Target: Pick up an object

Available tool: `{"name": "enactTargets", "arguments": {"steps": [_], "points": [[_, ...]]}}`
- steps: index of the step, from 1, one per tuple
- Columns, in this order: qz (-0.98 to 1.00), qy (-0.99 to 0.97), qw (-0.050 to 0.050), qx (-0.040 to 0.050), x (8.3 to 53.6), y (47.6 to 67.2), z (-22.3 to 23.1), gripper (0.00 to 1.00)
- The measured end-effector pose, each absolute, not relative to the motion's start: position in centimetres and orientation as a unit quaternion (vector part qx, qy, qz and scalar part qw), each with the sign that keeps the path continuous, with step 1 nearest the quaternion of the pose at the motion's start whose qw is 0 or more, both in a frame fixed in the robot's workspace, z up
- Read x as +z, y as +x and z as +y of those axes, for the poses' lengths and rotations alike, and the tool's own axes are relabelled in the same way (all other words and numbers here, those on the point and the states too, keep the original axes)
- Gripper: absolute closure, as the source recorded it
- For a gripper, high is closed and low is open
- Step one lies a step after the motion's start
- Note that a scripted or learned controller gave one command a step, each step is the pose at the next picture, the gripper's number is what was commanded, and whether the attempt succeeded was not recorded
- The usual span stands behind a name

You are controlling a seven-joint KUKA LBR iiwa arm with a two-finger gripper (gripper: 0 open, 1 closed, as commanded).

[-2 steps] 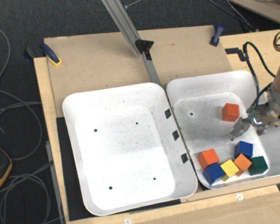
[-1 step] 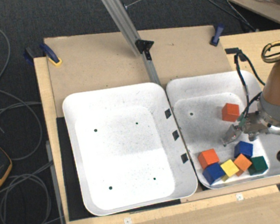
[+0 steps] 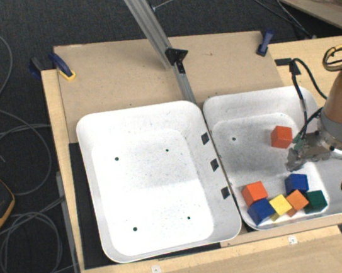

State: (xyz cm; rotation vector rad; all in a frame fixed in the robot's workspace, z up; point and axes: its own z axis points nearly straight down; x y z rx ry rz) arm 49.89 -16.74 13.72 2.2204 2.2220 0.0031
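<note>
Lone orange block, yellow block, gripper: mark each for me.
Lone orange block [image 3: 280, 136], camera view, its top face.
Yellow block [image 3: 280, 205], camera view, its top face.
Gripper [image 3: 296, 157], camera view, its fingertip end.

Your bench setup, bins only

You've got a wooden bench [image 3: 148, 66] with two shallow white bins sitting on it, left bin [image 3: 146, 181] touching right bin [image 3: 249, 105].
</note>
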Motion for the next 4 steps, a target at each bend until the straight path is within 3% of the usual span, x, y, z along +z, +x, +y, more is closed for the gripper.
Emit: {"name": "enactTargets", "arguments": {"steps": [2,4], "points": [[0.708,0.706,0.003,0.0016,23.5,49.6,-16.4,1.0],[0.71,0.705,0.0,0.0016,24.4,53.6,-5.9,1.0]]}}
